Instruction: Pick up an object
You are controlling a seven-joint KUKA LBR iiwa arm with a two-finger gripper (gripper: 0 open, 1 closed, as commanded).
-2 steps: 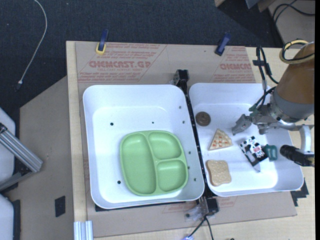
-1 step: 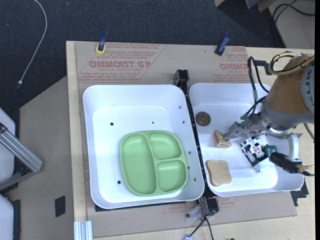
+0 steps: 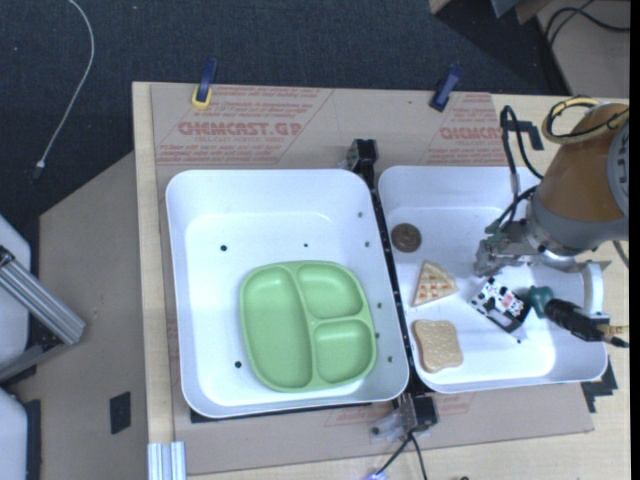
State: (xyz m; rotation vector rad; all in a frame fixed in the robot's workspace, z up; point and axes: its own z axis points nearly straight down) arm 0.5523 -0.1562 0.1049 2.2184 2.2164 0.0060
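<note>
The right bin (image 3: 470,193) holds a small round brown disc (image 3: 405,236), a tan triangular wedge with red dots (image 3: 434,283) and a tan slice of toy bread (image 3: 437,344). A small black-and-white object (image 3: 499,303) lies right of the wedge. My gripper (image 3: 492,259) reaches down into the middle of this bin, just above the black-and-white object and right of the wedge. The grey arm with its orange band (image 3: 585,173) rises behind it and hides the bin's right part.
A green divided plate (image 3: 306,324) lies in the left bin (image 3: 200,218). A black clip (image 3: 361,154) sits where the two bins meet at the back. Cables (image 3: 575,320) trail from the wrist over the right bin's right side.
</note>
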